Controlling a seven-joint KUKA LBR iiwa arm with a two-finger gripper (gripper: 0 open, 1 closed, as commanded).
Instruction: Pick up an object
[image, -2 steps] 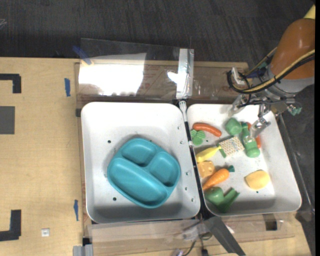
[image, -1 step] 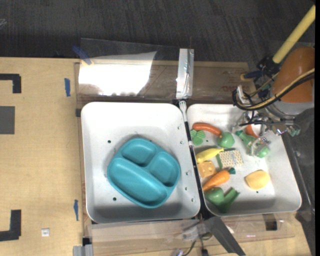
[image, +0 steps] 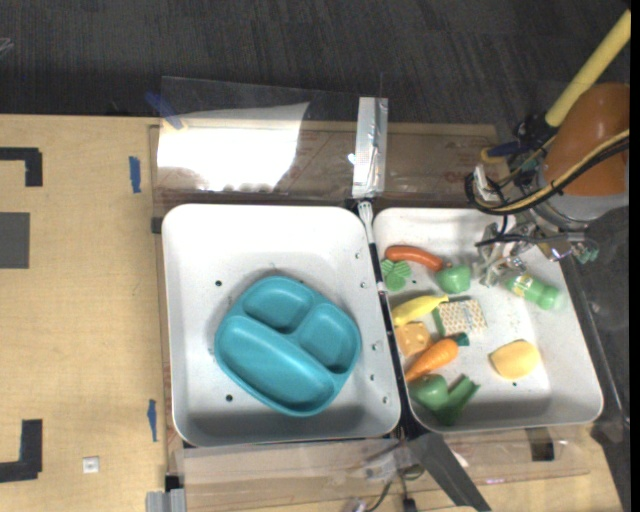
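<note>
Fingers (image: 503, 258) blurred among cables, grip unreadable, above right bin (image: 575, 400), beside green toy (image: 535, 291).

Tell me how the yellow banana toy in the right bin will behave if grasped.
The banana looks smooth and curved, so it may slip or twist between fingers. Probably light hollow plastic. It lies against other toys, so neighbours could shift.
</note>
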